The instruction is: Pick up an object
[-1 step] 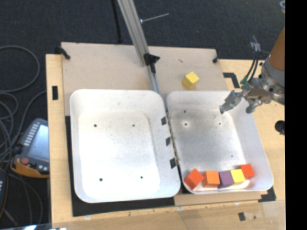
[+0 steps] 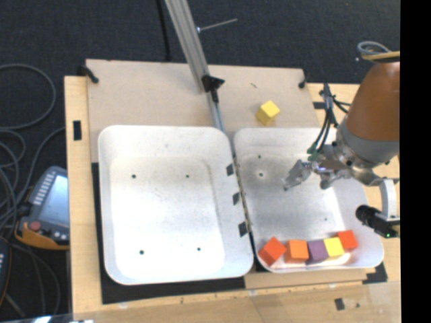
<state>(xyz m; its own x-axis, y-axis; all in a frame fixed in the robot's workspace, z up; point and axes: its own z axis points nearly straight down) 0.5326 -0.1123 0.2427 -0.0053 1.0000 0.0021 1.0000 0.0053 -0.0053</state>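
Over right bin (image 2: 269,150): gripper (image 2: 304,175), blurred, finger state indeterminable (nothing seen held). Along near wall: blocks (image 2: 308,249) in row, left-to-right axis.

I see my arm (image 2: 374,113) reaching in from the right, orange band up top, wrist angled down-left, gripper (image 2: 303,175) hanging with nothing between its fingers.

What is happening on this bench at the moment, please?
The grey and orange arm reaches in over the right bin, its gripper hanging above bare floor with nothing seen in it. Five blocks line that bin's near edge, untouched. A yellow block sits on the board beyond the bins.
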